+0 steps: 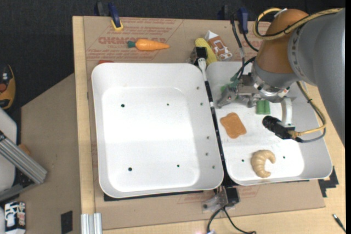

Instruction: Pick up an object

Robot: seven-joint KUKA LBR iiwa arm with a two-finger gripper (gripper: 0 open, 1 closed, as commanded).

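Down in the right bin (312, 164): gripper (233, 93) low at the 10 o'clock corner, close against the divider between bins; finger spread impossible to tell, nothing visibly pinched. Just at 6 o'clock of the gripper, flat on the bin floor, a brown toast slice (233, 125). Farther toward 5 o'clock, near the front rim, a croissant (262, 163). A green piece (262, 106) at 3 o'clock of the gripper, partly under the wrist. Beyond the left bin (109, 134), at 12 o'clock on the cardboard, a carrot (149, 45).
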